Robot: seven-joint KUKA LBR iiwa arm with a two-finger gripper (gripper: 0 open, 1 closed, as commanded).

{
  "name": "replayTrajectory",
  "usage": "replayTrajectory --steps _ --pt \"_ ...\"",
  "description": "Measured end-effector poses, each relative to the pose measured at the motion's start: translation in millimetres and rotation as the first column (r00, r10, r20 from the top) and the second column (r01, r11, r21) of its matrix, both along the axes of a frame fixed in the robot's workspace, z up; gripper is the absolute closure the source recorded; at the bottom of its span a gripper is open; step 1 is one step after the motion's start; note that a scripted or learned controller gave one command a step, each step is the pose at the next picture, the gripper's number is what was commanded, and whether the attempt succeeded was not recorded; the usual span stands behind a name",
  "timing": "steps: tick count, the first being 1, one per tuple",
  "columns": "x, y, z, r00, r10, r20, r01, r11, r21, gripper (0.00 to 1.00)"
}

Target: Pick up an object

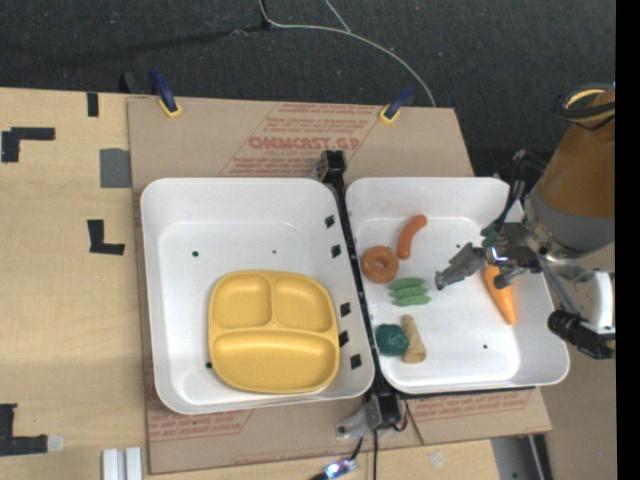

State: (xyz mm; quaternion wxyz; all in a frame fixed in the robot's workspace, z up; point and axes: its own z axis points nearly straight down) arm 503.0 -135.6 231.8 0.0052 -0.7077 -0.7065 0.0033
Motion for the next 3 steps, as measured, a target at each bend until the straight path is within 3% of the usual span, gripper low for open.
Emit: replayTrajectory --steps 1,2,3 --pt "2 0 4 1.0 0.004 0.01 -0.004 1.0 -0.002 0.0" --pt "-7 1 -57 1.0 0.002 0.003 -0.002 1.0 -0.001 0.0" --pt "0 -2 -109 1.0 0.002 0.003 -0.002 1.0 -0.001 0.0"
